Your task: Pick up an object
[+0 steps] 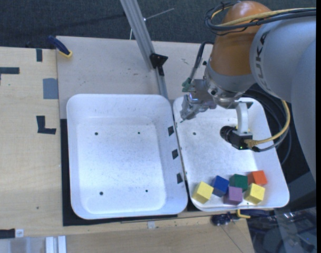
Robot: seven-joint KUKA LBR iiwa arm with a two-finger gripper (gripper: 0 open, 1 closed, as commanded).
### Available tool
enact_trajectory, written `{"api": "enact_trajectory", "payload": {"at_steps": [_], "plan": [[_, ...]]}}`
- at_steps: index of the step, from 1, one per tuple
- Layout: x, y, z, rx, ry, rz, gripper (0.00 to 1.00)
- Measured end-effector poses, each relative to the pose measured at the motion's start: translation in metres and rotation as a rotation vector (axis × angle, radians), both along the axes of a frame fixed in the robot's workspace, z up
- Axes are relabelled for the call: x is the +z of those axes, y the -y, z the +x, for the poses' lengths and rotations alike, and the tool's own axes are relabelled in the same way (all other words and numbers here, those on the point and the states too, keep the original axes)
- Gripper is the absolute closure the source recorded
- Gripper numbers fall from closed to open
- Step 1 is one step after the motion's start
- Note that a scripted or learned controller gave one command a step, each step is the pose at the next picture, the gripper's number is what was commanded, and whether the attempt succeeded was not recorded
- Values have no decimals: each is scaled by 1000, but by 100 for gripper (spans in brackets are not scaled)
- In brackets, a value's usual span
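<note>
From above, the grey arm [276, 41] reaches in from the right, its gripper [190, 109] hanging over the far left corner of the right bin [213, 141] — nothing shows between its fingers, and whether they are open or closed I cannot tell. The blocks sit clustered at the bin's near edge, well apart from the gripper: two yellow ones [203, 192] [255, 193], a blue [221, 184], a purple [234, 194], a green [238, 181] and an orange [258, 177]. The left bin [118, 157] lies just beside.

bench [113, 67]: wood | on it: left bin [118, 157], right bin [213, 146]
</note>
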State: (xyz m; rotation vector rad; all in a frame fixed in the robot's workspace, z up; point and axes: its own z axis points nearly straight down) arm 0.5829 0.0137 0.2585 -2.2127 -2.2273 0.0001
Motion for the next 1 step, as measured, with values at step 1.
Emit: {"api": "enact_trajectory", "payload": {"at_steps": [1], "plan": [[-3, -62, -11, 2, -1, 0, 100]]}}
